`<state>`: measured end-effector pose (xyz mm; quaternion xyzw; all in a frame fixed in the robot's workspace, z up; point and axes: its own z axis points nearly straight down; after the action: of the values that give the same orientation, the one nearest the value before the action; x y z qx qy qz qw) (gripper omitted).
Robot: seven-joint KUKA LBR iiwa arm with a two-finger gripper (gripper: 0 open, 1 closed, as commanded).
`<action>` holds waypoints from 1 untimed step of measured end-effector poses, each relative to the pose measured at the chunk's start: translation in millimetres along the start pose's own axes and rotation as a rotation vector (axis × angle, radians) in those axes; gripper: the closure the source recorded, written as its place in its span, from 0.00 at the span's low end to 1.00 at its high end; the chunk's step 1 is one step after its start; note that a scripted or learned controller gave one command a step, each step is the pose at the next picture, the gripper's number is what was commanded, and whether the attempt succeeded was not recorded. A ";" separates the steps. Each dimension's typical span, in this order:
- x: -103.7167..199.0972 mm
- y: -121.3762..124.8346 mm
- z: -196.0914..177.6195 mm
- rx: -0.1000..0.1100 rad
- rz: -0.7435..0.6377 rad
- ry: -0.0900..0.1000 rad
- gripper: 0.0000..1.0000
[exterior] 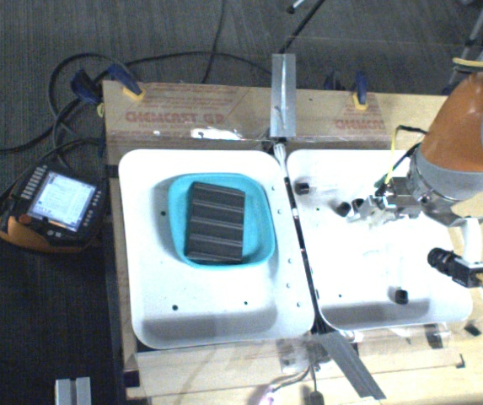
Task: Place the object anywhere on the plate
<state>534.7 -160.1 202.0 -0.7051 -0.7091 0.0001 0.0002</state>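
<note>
A light blue, square-ish plate (260,226) lies in the left bin (140,251). On the plate rests a dark grey ridged block (214,222), lying flat near the plate's middle. My gripper (352,207) hangs over the right bin (367,268), in its upper half, well to the right of the plate and apart from the block. The orange-banded wrist (464,125) rises behind it at the right edge.
A small black piece (400,294) sits near the right bin's front, and another (302,187) near its back left corner. A metal post (283,99) stands behind the seam between the bins. A black fitting (445,261) sticks out from the arm. A pendant (54,205) lies on the floor at the left.
</note>
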 end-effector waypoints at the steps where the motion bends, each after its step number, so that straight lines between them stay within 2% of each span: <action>1: 0.0 0.0 0.0 0.000 0.000 0.000 0.00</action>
<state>534.7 -160.1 202.0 -0.7051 -0.7091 0.0001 0.0002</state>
